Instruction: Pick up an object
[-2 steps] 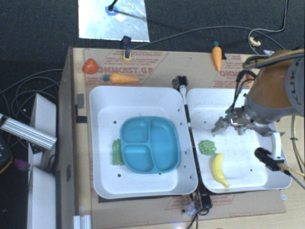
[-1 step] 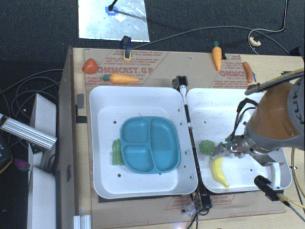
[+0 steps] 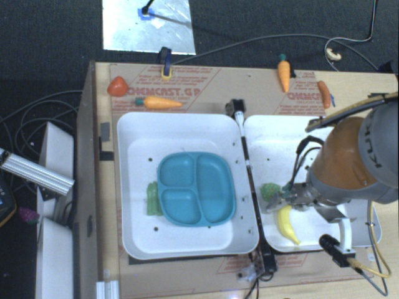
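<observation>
A blue divided plate (image 3: 196, 189) lies in the white left bin (image 3: 134, 142), a green object (image 3: 152, 199) beside it. The right bin (image 3: 274, 136) holds a yellow banana (image 3: 287, 224) and something green, perhaps broccoli (image 3: 270, 190).

We see our one arm (image 3: 358, 157) coming in from the right of the camera view, bulky and grey, with the orange band (image 3: 340, 154) wrapped round it just above the wrist. The wrist points down and to the left. Dark cables (image 3: 302, 157) loop along its left side. Our gripper (image 3: 282, 198) sits at the low left end of the arm, lying low; its metal parts are blurred together.
</observation>
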Robot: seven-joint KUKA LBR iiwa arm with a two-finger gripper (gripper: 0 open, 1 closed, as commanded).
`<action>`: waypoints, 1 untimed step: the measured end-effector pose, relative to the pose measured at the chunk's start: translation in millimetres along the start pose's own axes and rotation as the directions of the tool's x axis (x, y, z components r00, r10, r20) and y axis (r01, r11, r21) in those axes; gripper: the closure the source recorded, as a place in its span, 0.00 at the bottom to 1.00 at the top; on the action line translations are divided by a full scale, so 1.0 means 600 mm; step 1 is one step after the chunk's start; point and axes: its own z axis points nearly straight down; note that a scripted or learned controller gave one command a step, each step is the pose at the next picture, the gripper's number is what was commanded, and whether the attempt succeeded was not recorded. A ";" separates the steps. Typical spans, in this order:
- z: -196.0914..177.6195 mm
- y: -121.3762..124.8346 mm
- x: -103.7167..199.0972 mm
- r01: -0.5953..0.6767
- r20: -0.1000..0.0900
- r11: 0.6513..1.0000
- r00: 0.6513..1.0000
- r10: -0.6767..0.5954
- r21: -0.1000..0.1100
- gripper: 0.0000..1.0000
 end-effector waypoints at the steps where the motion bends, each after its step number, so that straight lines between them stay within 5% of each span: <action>1: -0.018 0.002 0.001 0.001 -0.002 1.000 1.000 -0.001 -0.002 1.00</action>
